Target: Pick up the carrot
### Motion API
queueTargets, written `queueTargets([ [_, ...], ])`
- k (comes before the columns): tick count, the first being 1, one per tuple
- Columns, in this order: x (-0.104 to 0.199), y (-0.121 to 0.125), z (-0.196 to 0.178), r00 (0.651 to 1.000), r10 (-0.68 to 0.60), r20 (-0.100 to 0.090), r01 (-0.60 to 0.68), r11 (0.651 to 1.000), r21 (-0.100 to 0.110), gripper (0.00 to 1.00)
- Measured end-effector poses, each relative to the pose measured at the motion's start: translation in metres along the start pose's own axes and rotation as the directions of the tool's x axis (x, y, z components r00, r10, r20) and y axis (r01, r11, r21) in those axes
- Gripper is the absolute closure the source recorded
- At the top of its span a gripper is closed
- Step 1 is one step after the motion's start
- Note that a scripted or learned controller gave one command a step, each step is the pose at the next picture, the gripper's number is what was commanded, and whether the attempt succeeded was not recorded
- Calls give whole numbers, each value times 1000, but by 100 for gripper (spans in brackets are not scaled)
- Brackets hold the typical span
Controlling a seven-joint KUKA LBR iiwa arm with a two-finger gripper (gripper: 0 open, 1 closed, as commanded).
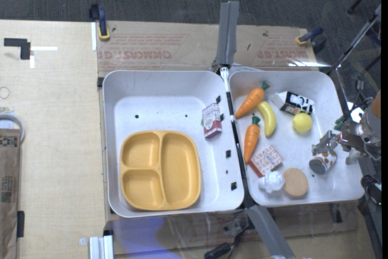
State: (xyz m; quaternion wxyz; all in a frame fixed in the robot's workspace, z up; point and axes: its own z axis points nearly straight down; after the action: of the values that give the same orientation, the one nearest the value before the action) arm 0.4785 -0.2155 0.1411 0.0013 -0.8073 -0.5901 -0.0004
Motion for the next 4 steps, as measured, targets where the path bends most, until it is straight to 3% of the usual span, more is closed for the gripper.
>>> queueTargets([
  [4,0,0,0,1000,0,0,0,1000,0,0],
])
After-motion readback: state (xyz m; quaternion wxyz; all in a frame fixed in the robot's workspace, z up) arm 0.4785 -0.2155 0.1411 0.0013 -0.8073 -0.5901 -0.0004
